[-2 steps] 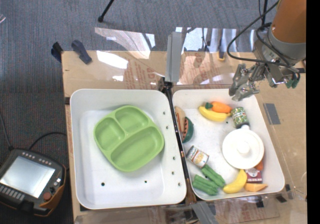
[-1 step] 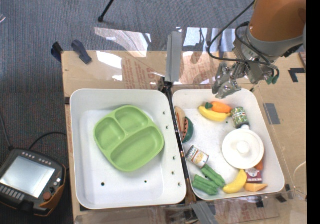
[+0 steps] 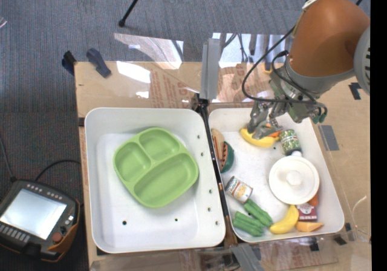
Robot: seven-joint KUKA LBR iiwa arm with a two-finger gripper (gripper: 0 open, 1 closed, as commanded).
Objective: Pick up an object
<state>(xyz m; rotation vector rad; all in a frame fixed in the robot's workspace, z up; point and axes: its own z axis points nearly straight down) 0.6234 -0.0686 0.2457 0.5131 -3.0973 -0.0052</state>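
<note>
Camera view: claw (image 3: 263,123) fingertips indistinct against partly hidden yellow banana (image 3: 259,138).

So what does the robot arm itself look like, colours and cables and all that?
The arm shows a large rounded orange-brown shell over a grey metal collar. Black cables loop beside the wrist, and yellow and black cables run off from the top of the shell. Below hangs a dark grey metal end effector with slim fingers.

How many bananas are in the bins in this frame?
2. One banana lies at the back of the right bin, under the gripper. The other banana lies at the front, beside the white lid. More may be hidden beneath things.
</note>
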